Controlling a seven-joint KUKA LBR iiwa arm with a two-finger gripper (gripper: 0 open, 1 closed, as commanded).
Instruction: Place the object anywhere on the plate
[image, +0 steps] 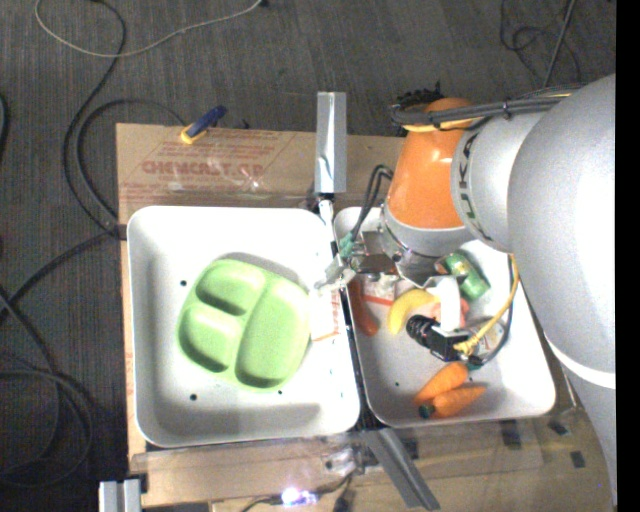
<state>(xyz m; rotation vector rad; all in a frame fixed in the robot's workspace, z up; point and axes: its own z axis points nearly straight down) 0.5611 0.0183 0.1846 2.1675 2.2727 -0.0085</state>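
A: Where's the plate?
B: Green plate, mid-left, in left bin. Room all round it.
A: What else?
B: Right bin: 2 carrots, 1 banana. Gripper at bins' shared edge. Its grip, can't tell.

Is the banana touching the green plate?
Apart. The camera view shows the banana in the right bin and the green plate in the left bin, with bin walls between them.

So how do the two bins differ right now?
The left bin holds a green plate; the right bin holds a banana and carrots, among others. The arm hangs over the right bin, not the left bin. Both are shallow and white.
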